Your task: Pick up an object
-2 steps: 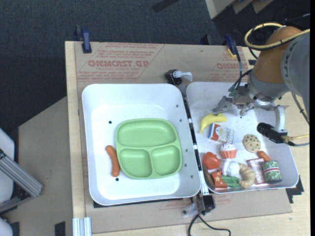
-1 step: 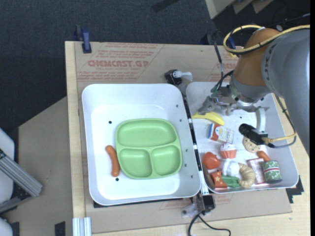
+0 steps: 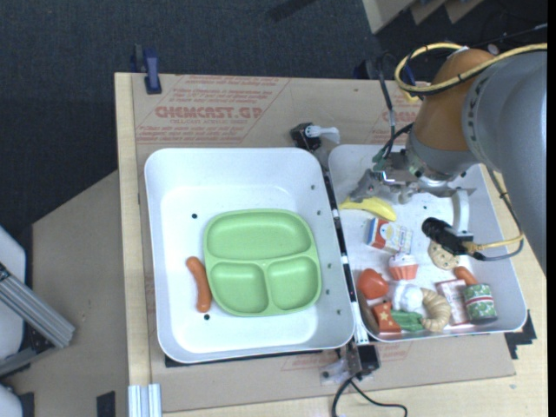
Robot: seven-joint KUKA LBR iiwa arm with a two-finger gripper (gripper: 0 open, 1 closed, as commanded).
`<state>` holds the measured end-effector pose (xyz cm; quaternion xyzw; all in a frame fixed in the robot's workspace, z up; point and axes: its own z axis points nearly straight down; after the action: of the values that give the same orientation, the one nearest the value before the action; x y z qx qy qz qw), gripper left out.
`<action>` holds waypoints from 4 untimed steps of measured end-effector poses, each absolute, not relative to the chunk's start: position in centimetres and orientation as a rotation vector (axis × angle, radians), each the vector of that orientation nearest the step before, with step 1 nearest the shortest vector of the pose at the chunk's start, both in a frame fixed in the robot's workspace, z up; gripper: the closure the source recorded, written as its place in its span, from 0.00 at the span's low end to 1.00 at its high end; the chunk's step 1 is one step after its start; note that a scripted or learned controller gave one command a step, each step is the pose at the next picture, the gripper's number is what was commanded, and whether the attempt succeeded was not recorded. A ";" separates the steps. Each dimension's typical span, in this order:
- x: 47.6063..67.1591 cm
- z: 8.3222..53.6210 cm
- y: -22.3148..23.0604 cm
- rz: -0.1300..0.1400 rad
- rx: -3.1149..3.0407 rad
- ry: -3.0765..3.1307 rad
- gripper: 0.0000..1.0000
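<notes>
Hovering just behind the banana (image 3: 369,207), your claw (image 3: 388,179) sits low over the right bin (image 3: 352,165), and the grey arm with its orange band reaches in from the banana's right. You cannot tell from this slanted view whether the claw is apart or together, because the wrist covers that part. Nothing shows gripped in it, so treat the pick as not yet made.

The banana is your nearest candidate. It lies flat on the bin floor just on the camera side of the claw, with bare white floor behind it and to its left. That open patch is probably why the claw is placed here: it could come down without nudging any neighbours.

Just nearer the camera than the banana stands a small carton (image 3: 380,233); whether the two touch, you cannot tell. Beyond the carton come a cupcake (image 3: 401,268) and a red tomato (image 3: 372,283). Farthest from the banana, a croissant (image 3: 432,307), a green vegetable (image 3: 408,323), a pink wafer (image 3: 453,301) and a can (image 3: 478,302) are packed close together. A cookie (image 3: 445,250) and a carrot (image 3: 463,274) lie to the banana's right and nearer the camera. That crowding would make a clean grasp there harder to judge.

To the banana's left, across the rims, the left bin (image 3: 174,198) holds a green divided plate (image 3: 261,261). A sausage (image 3: 201,283) lies beyond the plate, and both are well apart from the banana. The bench (image 3: 217,111) carries both bins.
</notes>
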<state>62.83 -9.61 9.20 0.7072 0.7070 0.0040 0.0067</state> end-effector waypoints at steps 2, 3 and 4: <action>61.6 10.4 -10.0 0.019 2.206 2.207 1.00; 61.5 10.2 -9.9 0.016 2.209 2.209 0.00; 51.5 17.5 -17.4 -0.005 2.232 2.208 0.00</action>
<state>51.54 -17.36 17.50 0.7109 0.7033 -0.0017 0.0009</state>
